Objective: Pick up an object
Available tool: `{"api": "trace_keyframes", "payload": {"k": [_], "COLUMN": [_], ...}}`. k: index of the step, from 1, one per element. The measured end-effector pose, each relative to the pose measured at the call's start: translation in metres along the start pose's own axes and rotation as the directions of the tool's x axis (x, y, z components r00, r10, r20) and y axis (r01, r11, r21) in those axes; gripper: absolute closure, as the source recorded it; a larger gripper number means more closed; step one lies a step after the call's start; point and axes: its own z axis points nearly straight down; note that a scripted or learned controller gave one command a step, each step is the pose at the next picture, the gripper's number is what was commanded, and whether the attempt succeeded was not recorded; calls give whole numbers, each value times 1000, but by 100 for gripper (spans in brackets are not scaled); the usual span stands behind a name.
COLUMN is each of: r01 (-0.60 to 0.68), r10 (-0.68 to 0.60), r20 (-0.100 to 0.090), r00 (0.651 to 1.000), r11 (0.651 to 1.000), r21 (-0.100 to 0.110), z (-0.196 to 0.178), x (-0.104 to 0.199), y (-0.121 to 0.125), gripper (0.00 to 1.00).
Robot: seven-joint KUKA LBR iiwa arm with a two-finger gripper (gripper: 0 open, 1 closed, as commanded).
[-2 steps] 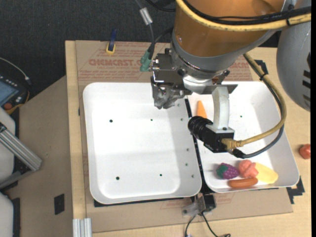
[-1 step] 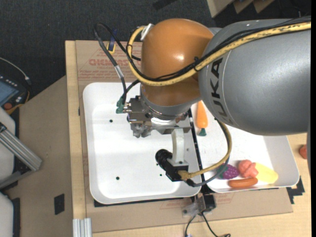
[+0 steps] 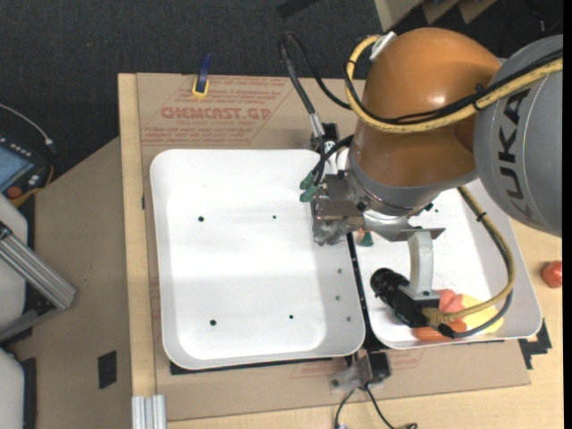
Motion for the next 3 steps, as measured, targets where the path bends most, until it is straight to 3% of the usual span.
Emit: {"api": "trace_keyframes", "payload": {"k": [1, 2, 3], "r01": [3, -1, 3], "r10": [-3, 1, -3], "r20": [-1, -1, 0], "r00": [1000, 1000, 1000], "r11": [1000, 1000, 1000], "r21": [-2, -4, -2], "z": [51, 41, 40], "x": [32, 32, 76], "y": [31, 30, 7], "gripper": [100, 100, 100]}}
